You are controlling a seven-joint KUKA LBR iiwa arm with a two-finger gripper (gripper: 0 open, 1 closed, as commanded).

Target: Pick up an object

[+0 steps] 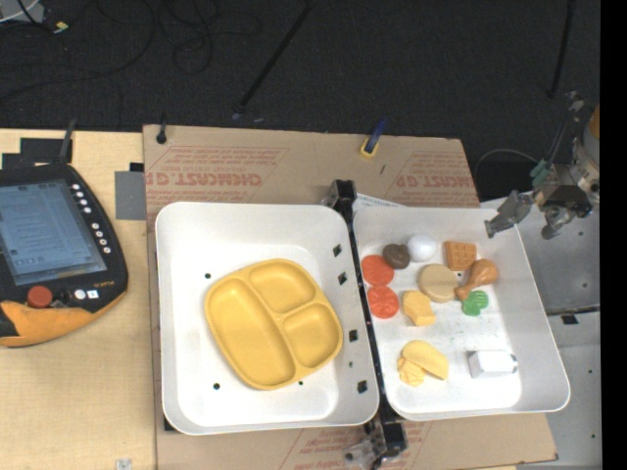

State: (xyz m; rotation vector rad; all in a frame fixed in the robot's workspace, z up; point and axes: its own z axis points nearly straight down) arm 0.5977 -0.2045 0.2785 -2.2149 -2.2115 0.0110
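With the gripper (529, 215) spread open and holding nothing at the right bin (544, 360)'s far-right corner, we judge the white block (491, 363) (near-right corner) light, rigid, best pinched across its short sides.

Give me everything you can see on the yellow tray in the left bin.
The yellow tray is a rounded, glossy piece that looks like plastic, split by raised ridges into three compartments: one long, two smaller. It lies flat, right side up, turned at an angle, near the middle of the left bin. It rests on the bin floor, apart from the walls, with nothing in it.
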